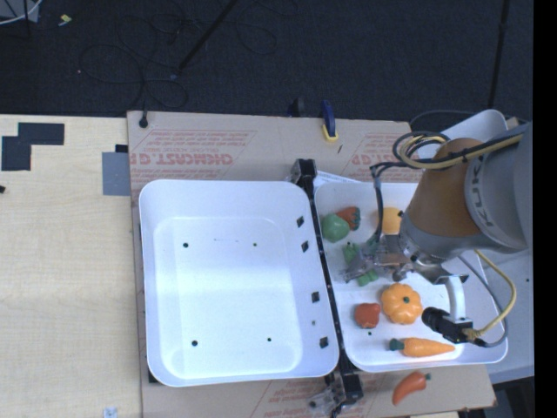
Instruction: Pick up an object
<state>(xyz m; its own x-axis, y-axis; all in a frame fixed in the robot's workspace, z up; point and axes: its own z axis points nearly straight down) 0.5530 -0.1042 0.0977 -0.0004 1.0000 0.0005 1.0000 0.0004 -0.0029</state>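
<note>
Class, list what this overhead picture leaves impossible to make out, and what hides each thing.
1. Claw: open or shut unclear; small, blurred among green toys in the right bin.
2. Yellow toy: partly covered by the arm.
3. Right bin's far-right corner: hidden by the arm.

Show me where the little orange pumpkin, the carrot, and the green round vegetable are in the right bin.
orange pumpkin [401, 304], camera view, middle of its ribbed top.
carrot [426, 348], camera view, middle of its orange body.
green round vegetable [335, 227], camera view, center of its rounded surface.

Two white bins [228, 200] [487, 355]; one pumpkin [401, 303]; one carrot [424, 347].
</note>
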